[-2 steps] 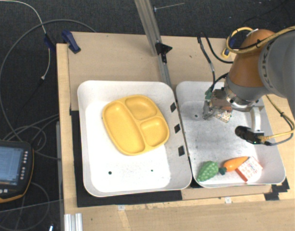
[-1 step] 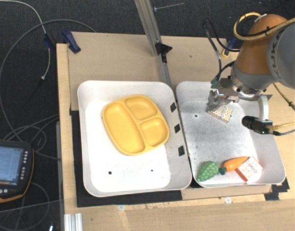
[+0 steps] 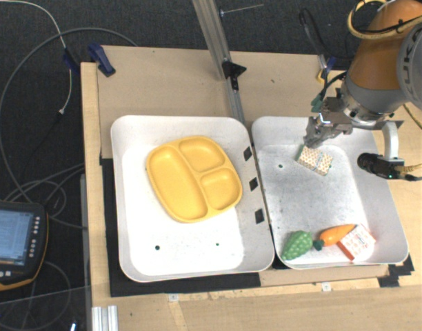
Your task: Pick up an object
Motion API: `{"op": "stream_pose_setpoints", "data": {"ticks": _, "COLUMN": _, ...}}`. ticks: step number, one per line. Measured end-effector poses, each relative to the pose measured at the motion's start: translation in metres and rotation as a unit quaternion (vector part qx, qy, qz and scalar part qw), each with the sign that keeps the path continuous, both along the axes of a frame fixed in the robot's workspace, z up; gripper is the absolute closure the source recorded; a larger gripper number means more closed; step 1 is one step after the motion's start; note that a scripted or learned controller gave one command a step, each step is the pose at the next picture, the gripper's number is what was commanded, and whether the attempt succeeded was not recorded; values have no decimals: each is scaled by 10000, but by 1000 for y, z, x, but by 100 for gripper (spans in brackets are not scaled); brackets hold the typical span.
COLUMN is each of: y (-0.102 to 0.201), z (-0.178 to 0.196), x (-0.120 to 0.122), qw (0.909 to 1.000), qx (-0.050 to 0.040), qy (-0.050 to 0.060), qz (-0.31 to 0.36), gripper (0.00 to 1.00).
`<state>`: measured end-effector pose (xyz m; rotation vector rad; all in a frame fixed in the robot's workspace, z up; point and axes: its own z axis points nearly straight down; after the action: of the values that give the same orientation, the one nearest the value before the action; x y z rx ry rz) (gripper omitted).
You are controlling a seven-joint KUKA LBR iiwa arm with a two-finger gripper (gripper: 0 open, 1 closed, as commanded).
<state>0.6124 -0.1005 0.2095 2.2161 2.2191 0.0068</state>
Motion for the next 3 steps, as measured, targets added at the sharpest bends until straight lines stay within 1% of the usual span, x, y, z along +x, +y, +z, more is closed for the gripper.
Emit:
{"op": "stream_pose_setpoints", "data": {"ticks": 1, "y": 51, "z": -4, "x": -11, "qw": 10000, "qx": 19, "qy": 50, "qz": 22, "gripper": 100}}
{"op": "stream_pose_setpoints", "data": {"ticks": 2, "y": 102, "z": -7, "x": -28, "qw": 10000, "qx": 18, "qy": 56, "qz": 21, "gripper": 100}}
{"op": "stream_pose_setpoints", "data": {"ticks": 3, "y": 143, "z": 0, "x": -43, "qw": 10000, "qx": 23, "qy": 54, "qz": 21, "gripper": 100}}
